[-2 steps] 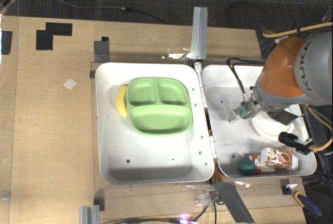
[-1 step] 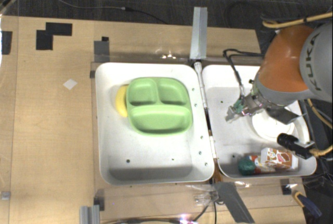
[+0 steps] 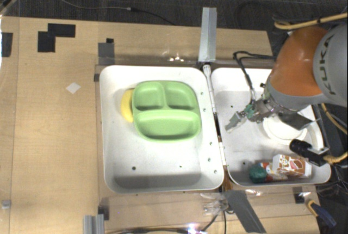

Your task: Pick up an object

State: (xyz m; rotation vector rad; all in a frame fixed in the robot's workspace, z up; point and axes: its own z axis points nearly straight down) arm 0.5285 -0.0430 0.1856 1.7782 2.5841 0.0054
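While the two-finger gripper (image 3: pixel 235 120) hovers with fingers spread and holding nothing, the white, red-labelled bottle with green cap (image 3: pixel 280 168) lies at four o'clock, long axis three-to-nine, in the right white bin (image 3: pixel 228 86).

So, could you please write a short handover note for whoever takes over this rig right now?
Gripper: low over the right bin, near its left side; whether the fingers are open or shut is not clear, and nothing shows between them.
Right bin: a small bottle with a green cap lies on its side by the near wall; a white round object sits partly under the arm.
Left bin: a green divided tray, with a yellow object at its left edge.
Done: no pick is visible.
Left: grasp and lift one object.
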